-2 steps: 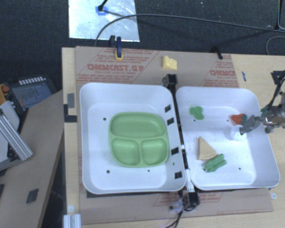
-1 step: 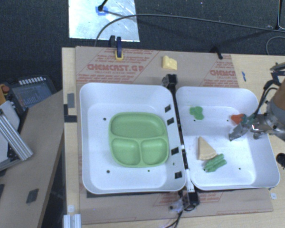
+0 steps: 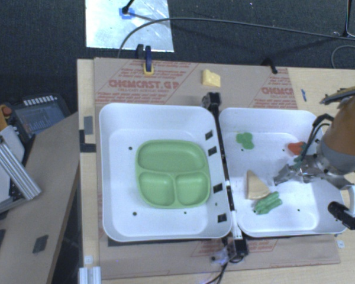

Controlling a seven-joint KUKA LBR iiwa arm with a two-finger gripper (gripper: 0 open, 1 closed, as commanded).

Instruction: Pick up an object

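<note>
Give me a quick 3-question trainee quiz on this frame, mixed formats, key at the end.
1. True or false: the green divided tray lies in the left bin.
2. Multiple choice: which item lies nearest the tan wedge in the right bin? A) the small green round piece B) the green bumpy piece C) the orange-red piece
3. Short answer: where is the yellow block?

Key
1. True.
2. B; it sits just below the wedge, close to or touching it.
3. Outside both bins, on the cardboard behind them, near the seam between the bins.

The pincer is over the right bin, right of the wedge.
</note>
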